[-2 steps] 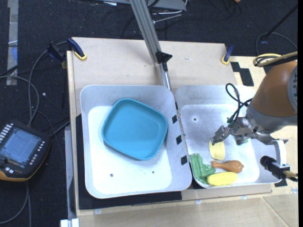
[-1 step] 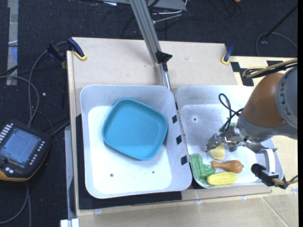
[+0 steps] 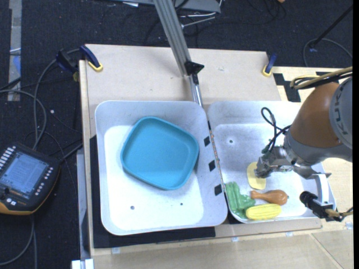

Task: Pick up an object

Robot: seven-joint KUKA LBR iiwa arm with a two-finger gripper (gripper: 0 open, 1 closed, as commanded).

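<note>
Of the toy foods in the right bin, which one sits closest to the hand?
The pale yellow flat piece, directly beneath the hand. The brown drumstick, yellow corn and green vegetable lie farther toward the front edge.

A brown toy drumstick (image 3: pixel 271 195) lies on its side near the 5 o'clock corner of the right bin, thick end toward 3 o'clock. Just below it, toward 6 o'clock, a yellow corn cob (image 3: pixel 263 211) lies flat, and a green leafy piece (image 3: pixel 236 198) rests at their 9 o'clock side. A pale yellow flat piece (image 3: pixel 255 178) lies at 11 o'clock from the drumstick, partly covered from above.
</note>
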